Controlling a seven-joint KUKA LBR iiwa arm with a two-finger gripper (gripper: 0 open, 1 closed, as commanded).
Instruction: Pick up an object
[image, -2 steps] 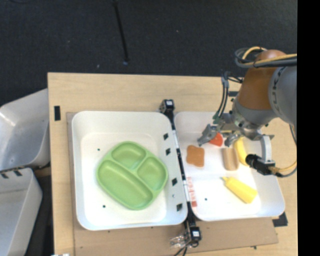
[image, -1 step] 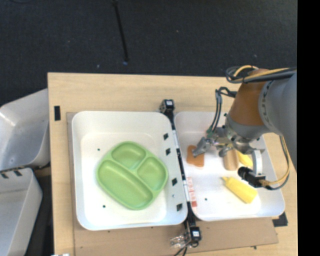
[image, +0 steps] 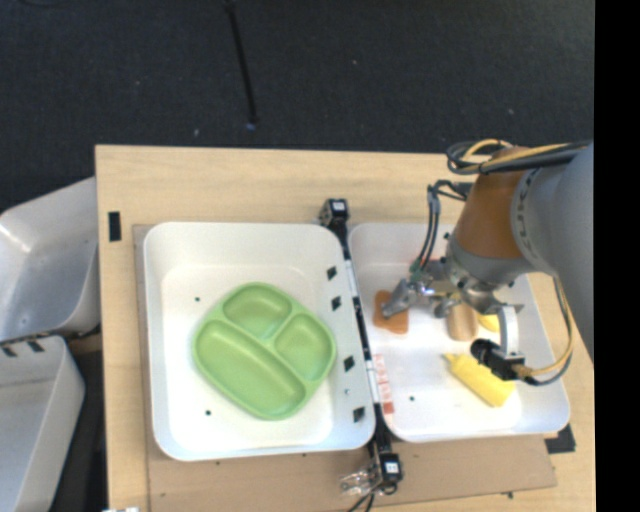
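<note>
Pincer low in right bin, jaw state unclear; orange piece touching below tip, likely light, rigid; grip across narrow sides.

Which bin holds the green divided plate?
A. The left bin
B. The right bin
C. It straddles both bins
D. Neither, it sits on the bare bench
A: the green divided plate lies flat inside the left bin, while the arm works over the right bin.
</note>
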